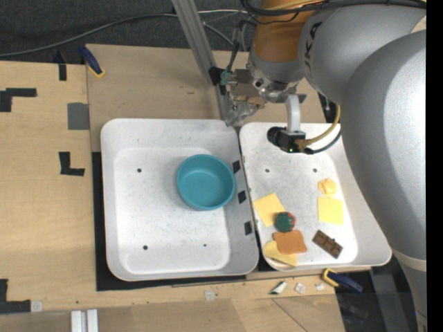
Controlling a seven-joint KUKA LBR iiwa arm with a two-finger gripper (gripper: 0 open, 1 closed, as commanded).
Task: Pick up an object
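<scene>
The pincer (239,113) hangs over the far rim where the two bins meet; whether it is spread or pressed together I cannot tell. The candidates lie well apart from it, crowded in the right bin's (304,175) near corner: the yellow square (268,207), green ball (284,221) and toast piece (289,242) touch, so a descent there risks nudging neighbours or pinching flat pieces badly; the blue bowl (205,181) sits alone in the left bin (131,206).
</scene>
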